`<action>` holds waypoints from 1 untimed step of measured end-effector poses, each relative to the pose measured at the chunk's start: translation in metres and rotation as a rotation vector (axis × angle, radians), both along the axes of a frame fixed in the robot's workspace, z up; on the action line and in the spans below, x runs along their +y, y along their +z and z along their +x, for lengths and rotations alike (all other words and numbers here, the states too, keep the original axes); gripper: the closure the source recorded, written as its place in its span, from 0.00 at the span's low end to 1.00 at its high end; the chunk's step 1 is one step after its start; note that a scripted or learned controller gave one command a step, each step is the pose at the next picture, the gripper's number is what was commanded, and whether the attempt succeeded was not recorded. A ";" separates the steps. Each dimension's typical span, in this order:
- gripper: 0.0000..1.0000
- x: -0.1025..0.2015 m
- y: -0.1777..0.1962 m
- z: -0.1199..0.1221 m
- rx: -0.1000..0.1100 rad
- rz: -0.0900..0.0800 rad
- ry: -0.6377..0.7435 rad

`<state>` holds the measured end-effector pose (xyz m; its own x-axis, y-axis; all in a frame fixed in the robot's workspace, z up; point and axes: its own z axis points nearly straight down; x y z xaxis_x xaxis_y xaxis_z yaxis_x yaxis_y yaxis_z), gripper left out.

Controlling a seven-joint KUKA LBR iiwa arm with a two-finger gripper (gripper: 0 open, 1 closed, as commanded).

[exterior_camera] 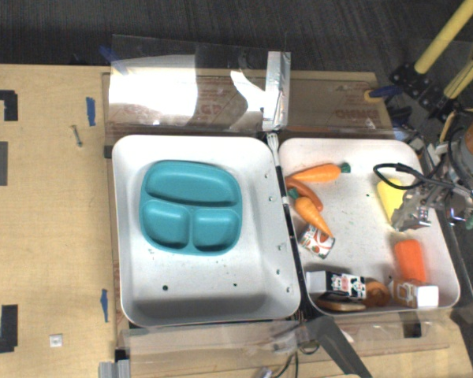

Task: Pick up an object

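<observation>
my claw (414,213) hovers low in right bin (355,211), beside yellow piece (389,199) | grip state: cannot tell | teal tray (191,205) in left bin (197,290)

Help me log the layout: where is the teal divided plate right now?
The teal divided plate lies in the left bin, toward its far side, across the divider from the carrots in the right bin.
</observation>
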<state>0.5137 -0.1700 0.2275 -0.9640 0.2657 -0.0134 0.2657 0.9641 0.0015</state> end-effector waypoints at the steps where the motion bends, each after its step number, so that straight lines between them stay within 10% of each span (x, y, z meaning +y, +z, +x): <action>1: 1.00 -0.028 0.060 0.046 0.002 -0.003 0.148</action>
